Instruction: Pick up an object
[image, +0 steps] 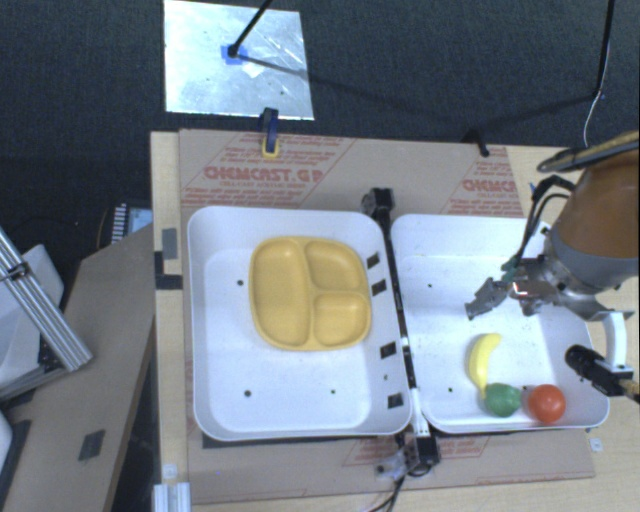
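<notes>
Bench (440, 165) with two shallow white bins side by side is seen from above. The left bin (225, 400) holds a yellow plate (305, 293) with three compartments, lying flat near the middle of the bin. The right bin (440, 250) holds three pieces of toy fruit in its lower right part: a yellow banana (483, 358), a green round fruit (502, 400) and a red-orange tomato (546, 403). The green fruit is touching the lower end of the banana, and the tomato is just beside the green fruit, near the front wall of the bin. The arm (600, 225) reaches in from the right, with its orange band above the grey wrist. The gripper (487, 297) hangs over the right bin, just above the banana in the picture and apart from it. Nothing is seen between its fingers, but I cannot tell if they are spread or closed.
</notes>
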